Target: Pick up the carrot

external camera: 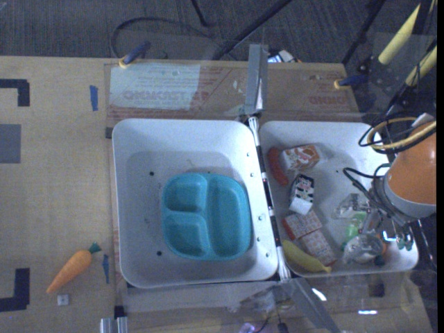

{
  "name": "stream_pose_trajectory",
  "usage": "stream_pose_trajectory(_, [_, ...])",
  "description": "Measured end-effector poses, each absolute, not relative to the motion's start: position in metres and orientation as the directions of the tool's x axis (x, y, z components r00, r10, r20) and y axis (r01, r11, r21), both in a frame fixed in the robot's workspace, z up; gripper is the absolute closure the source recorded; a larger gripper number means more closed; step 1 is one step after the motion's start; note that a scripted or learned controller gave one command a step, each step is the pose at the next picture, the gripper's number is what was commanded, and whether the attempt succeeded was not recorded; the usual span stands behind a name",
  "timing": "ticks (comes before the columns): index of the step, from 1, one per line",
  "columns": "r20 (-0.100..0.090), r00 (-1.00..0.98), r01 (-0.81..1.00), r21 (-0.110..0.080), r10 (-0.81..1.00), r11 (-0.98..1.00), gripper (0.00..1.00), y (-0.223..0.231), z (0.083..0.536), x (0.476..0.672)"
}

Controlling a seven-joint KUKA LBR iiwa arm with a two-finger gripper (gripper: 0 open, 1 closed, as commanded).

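My hand (371, 236) hangs over the right bin (333, 132), grip unreadable; the carrot (69, 269) lies outside on the tabletop (55, 186), so I risk grabbing clutter.

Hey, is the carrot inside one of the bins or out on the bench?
Out. The carrot lies on the wooden bench, left of the left bin and outside its rim.

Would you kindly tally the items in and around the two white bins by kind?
White bins: 2 (left, right)
Blue divided plate: 1, in the left bin
Carrot: 1, on the bench outside the bins
Banana: 1, in the right bin
Printed food packets: 4, in the right bin
Total: 9
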State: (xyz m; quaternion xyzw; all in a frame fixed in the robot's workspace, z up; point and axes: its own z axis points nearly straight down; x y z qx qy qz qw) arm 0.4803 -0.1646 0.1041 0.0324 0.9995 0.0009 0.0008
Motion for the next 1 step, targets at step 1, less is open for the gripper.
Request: stream_pose_trajectory(1, [-0.006, -0.983, -0.183, 0.0, -0.183, 0.983, 0.0, -0.1769, 0.0868, 0.4818])
